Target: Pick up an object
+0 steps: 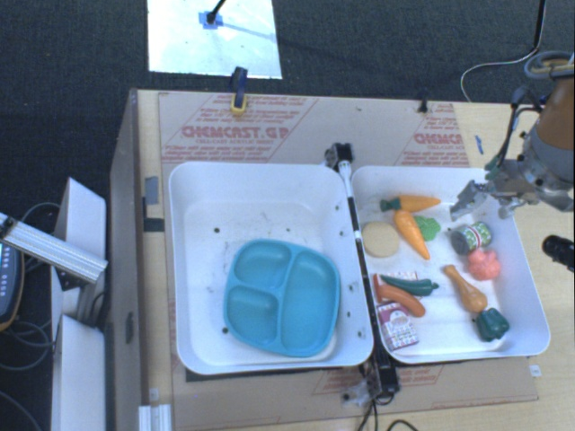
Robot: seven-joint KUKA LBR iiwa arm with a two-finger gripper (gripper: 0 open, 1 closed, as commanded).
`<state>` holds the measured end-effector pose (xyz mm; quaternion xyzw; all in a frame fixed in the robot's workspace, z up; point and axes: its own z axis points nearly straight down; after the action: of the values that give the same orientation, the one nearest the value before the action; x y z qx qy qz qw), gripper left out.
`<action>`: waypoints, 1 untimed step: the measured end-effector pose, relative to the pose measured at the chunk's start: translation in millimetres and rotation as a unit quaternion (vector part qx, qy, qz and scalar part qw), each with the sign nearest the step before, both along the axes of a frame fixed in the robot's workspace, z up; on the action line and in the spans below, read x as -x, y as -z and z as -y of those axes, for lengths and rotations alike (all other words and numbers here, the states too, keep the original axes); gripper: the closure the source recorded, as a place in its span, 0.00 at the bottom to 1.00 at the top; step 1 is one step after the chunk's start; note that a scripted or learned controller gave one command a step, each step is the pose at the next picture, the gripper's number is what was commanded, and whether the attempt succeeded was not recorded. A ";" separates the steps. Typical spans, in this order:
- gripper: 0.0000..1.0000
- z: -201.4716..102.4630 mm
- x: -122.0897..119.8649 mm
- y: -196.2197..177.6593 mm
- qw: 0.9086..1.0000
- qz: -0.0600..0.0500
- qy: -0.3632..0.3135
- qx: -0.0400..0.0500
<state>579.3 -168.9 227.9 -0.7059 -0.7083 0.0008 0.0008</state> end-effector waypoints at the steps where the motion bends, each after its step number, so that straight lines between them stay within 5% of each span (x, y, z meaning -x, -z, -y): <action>1: 0.00 -35.1 -50.6 89.1 1.000 -0.001 -0.001 -0.001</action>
<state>629.9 -133.8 138.7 -0.7055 -0.7087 0.0008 0.0018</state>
